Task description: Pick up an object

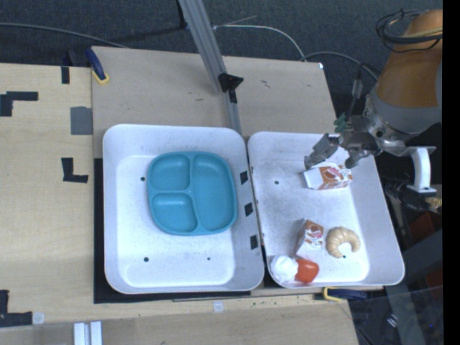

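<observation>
A white and red carton (328, 177), its print unreadable, lies just below the hand (336, 154), whose fingers are spread apart.

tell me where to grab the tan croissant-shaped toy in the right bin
Grip the tan croissant-shaped toy across its thick middle, coming straight down from above. It lies flat, curved ends pointing downward in view, with the small red-and-white carton close on its left.

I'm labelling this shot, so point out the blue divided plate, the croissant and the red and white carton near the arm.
blue divided plate (192, 192): camera view, centre ridge.
croissant (342, 241): camera view, middle of its curve.
red and white carton (328, 177): camera view, top face.
</observation>
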Available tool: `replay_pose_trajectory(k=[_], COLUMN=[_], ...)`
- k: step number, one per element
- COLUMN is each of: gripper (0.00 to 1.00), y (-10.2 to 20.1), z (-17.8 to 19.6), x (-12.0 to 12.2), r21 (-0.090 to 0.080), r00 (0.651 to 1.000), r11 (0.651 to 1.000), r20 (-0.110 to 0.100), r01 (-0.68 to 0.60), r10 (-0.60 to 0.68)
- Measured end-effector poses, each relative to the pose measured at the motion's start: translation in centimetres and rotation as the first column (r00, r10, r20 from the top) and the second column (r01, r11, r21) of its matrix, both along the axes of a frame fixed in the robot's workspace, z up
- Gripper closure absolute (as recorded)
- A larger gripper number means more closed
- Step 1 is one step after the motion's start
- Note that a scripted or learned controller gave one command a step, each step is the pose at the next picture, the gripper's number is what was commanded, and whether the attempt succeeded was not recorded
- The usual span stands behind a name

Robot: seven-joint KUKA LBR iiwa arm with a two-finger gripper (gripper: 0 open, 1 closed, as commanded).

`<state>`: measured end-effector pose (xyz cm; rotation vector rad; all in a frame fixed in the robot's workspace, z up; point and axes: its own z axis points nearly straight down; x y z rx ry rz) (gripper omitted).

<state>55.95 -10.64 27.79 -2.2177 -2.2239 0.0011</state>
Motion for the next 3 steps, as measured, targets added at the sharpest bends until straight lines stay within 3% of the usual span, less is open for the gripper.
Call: replay_pose_trajectory(k=[1,3], gripper=[0.00,0.00], y=[0.0,0.9], z=[0.0,-10.2], x=[0.0,0.2], r21=[0.000,0.000], r00=[1.000,1.000], r11=[1.000,1.000], r20=[0.000,-0.006], r01=[0.000,0.001], r10=[0.000,-0.001])
